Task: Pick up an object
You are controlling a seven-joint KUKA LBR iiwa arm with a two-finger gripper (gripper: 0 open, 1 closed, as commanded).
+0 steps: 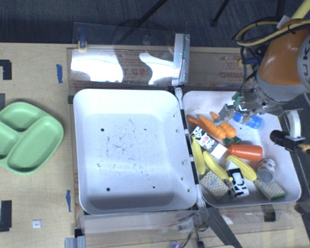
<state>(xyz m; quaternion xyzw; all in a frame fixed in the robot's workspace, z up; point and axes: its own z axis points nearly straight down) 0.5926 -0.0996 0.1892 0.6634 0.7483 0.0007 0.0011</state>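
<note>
The right bin [289,138] holds a heap of toy items: orange carrots [217,127], a yellow banana [206,161], an orange-red bottle-like piece [244,151], a blue item [249,120], a black-and-white block [238,184] and woven brown pieces [213,184]. My gripper [236,109] hangs over the back of this bin, just above the carrots and beside the blue item. The arm's grey body and orange band [281,63] rise to the upper right. I see nothing held between the fingers.
The left bin [93,107] sits beside the right one, sharing a middle wall. A green divided plate [25,136] lies on the bench at far left. A clear plastic panel [129,61] stands behind the left bin. Yellow and black cables [271,27] loop above the arm.
</note>
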